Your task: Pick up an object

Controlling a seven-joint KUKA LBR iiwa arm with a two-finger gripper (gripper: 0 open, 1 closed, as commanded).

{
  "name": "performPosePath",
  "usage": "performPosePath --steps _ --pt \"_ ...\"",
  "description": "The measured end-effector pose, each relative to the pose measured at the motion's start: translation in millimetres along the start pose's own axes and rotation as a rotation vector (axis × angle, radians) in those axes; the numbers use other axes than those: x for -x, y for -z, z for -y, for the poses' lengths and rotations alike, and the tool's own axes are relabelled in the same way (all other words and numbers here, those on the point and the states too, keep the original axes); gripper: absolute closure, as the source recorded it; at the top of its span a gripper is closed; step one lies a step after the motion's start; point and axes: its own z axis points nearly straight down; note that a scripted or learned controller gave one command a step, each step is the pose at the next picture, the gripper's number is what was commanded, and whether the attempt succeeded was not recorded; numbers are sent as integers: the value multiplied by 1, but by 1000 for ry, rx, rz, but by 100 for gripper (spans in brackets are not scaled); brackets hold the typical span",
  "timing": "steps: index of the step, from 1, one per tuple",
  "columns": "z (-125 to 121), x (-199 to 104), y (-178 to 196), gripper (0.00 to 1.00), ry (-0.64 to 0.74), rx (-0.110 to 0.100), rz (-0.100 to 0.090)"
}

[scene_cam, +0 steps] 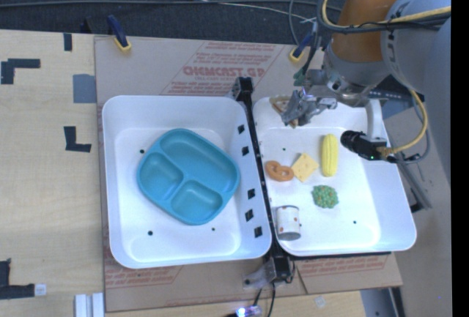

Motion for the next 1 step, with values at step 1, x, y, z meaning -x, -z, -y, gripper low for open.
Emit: performPosePath --steps 1 --pt "21 -42 -11 100 -1 -1 1"
